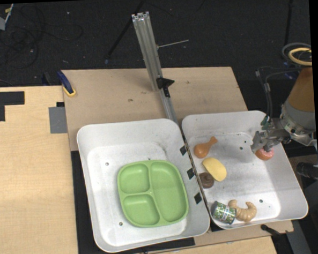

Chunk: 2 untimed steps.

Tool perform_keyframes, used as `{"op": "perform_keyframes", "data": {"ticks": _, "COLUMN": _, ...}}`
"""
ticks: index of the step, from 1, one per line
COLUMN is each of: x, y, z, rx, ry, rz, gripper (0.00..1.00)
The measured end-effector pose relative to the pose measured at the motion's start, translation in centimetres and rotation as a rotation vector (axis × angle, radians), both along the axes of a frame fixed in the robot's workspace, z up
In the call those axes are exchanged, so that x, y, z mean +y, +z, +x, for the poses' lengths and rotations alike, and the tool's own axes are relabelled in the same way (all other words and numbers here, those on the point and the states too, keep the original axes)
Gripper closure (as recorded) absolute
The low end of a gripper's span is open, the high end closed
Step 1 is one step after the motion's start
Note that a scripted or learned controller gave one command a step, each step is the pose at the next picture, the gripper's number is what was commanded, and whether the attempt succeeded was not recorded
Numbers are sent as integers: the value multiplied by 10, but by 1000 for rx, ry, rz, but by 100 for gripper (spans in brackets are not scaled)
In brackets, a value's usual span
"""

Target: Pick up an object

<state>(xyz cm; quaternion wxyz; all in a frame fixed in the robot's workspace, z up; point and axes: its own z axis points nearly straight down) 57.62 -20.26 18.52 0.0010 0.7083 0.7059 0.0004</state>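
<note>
Right now the pincer (264, 144) sits low at the right bin's (292, 196) far side, just over a small pink-red ball-like toy (265, 154). I cannot tell its state. That toy looks light, round and maybe slippery; squeeze its middle.

A single fixed camera looks down from above the bench (199, 89) at a slant, far enough back to take in both white bins (96, 154), with the arm (302, 99) entering at the right.
</note>
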Motion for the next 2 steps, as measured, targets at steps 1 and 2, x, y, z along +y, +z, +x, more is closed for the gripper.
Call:
{"op": "perform_keyframes", "data": {"ticks": 1, "x": -1, "y": 44, "z": 1, "rx": -1, "ry": 5, "rz": 0, "gripper": 100}}
{"op": "perform_keyframes", "data": {"ticks": 2, "x": 42, "y": 47, "z": 11, "rx": 2, "ry": 8, "rz": 2, "gripper": 100}}
